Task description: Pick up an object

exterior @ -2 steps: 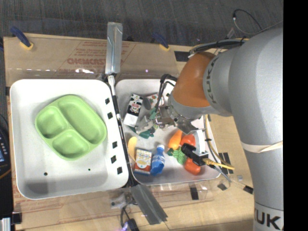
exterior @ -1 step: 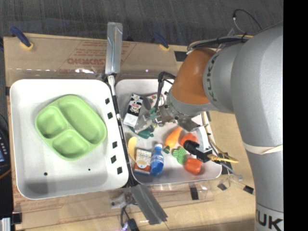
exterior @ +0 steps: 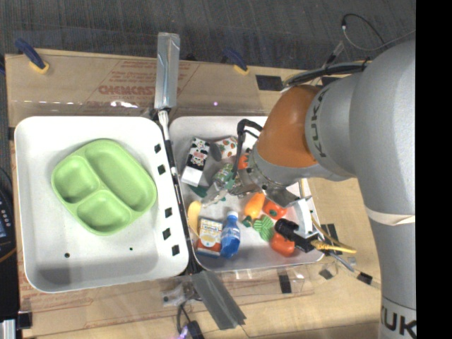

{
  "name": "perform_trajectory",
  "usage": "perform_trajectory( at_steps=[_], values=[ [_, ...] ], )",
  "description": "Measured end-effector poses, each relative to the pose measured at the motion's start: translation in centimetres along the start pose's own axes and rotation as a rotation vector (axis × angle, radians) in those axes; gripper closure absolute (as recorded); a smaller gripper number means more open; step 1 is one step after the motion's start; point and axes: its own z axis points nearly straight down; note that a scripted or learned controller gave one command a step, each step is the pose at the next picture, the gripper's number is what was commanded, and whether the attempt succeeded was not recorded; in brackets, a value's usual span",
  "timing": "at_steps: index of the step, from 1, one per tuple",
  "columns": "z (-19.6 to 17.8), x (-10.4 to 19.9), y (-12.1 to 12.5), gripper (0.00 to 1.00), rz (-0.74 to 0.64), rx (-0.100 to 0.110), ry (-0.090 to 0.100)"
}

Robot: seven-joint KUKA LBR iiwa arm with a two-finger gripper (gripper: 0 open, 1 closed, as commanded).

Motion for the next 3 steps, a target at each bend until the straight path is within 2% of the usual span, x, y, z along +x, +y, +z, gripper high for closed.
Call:
perform_trajectory(
  at_steps=[1, 2, 3],
  values=[
    [-4.2, -5.0, 4.6, 0.00, -0.020, -0.004, -0.002],
    [-3.4, -9.1, -3.9, 0.00, 0.027, -0.001, -0.001],
    [-1.8, -2.9, -5.0, 0.00, 0.042, 0.000, 0.001]
  ],
)
